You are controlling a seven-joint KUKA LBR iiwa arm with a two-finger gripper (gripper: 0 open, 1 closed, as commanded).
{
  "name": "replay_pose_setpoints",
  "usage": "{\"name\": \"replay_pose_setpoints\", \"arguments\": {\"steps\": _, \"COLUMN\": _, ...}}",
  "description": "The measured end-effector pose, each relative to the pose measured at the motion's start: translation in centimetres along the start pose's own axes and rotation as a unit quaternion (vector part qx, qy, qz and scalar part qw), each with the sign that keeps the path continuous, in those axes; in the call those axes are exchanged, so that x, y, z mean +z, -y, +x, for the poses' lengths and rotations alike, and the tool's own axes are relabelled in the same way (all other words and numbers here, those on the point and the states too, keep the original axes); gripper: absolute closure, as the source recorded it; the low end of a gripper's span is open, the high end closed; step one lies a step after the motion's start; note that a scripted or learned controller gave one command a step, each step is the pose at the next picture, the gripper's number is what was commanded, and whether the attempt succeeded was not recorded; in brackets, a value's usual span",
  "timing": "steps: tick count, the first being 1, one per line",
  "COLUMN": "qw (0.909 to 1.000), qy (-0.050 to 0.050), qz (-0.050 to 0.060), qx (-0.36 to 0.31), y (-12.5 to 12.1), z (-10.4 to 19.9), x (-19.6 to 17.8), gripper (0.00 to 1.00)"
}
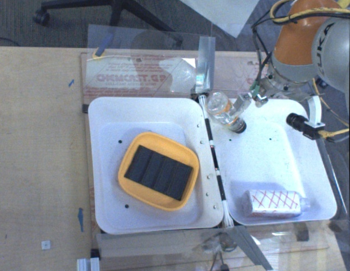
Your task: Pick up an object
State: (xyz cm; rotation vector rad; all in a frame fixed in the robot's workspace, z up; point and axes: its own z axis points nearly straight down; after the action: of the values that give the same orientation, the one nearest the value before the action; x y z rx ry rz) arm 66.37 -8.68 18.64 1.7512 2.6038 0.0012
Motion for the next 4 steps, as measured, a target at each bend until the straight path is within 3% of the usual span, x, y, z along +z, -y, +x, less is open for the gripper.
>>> {"name": "replay_pose_setpoints", "arguments": {"steps": 1, "qw": 0.9999, "qy": -0.001, "qz": 0.002, "qx": -0.014, "y": 0.4, "z": -1.8, "x": 5.9, "gripper": 0.0}}
{"name": "replay_pose_setpoints", "arguments": {"steps": 2, "qw": 0.9999, "qy": -0.008, "qz": 0.003, "qx": 0.011, "y": 0.4, "z": -2.9, "x": 6.3, "gripper": 0.0}}
{"name": "replay_pose_setpoints", "arguments": {"steps": 3, "qw": 0.9824, "qy": -0.003, "qz": 0.007, "qx": -0.186, "y": 1.9, "z": -5.6, "x": 8.7, "gripper": 0.0}}
{"name": "replay_pose_setpoints", "arguments": {"steps": 4, "qw": 0.9824, "qy": -0.003, "qz": 0.007, "qx": -0.186, "y": 1.9, "z": -5.6, "x": 8.7, "gripper": 0.0}}
